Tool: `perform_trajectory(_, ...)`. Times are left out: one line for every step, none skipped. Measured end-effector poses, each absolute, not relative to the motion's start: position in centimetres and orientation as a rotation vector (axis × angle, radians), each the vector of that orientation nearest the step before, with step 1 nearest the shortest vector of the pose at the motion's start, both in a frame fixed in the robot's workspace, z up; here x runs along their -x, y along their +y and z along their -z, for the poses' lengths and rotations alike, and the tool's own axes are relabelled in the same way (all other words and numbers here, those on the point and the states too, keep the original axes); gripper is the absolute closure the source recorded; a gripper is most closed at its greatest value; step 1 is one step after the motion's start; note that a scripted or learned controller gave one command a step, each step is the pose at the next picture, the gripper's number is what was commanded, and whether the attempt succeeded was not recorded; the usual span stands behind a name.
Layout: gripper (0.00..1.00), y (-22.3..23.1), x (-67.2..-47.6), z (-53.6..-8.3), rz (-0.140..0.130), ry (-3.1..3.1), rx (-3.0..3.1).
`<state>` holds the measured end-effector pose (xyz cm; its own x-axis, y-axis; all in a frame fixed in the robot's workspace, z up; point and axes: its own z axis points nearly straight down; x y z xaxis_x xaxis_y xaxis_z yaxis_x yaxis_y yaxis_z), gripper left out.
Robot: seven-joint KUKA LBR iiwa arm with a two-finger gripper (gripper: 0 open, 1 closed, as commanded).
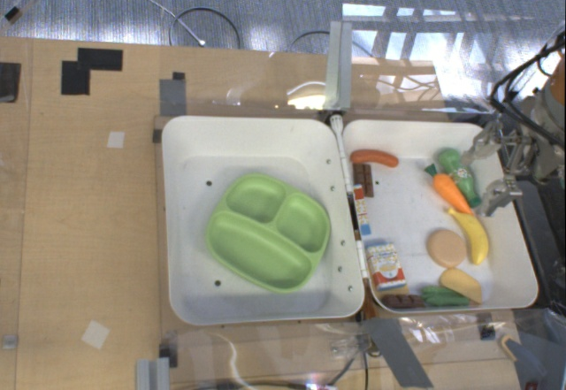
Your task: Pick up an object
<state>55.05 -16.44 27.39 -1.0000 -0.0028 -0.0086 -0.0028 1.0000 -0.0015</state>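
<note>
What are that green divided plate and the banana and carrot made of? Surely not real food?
The green divided plate looks like moulded plastic: one even colour, smooth rounded compartments, a soft sheen. The banana and carrot seem to be toy plastic too, with flat uniform colour and simplified shapes, though the view is too coarse to be sure.

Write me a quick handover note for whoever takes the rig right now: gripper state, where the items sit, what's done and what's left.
Gripper: open, holding nothing, poised at the right bin's far right edge, beside the carrot.
Right bin: sausage, carrot, banana, a round tan piece, small carton, dark bar along the divider, green items at top and bottom.
Left bin: green divided plate.
Done: nothing lifted yet.
Left: close on an item, likely the carrot or banana, and lift it.
</note>
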Motion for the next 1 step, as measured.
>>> perform_trajectory(0.0,-15.1,-57.72,-9.73,0.002,3.128,-0.133)
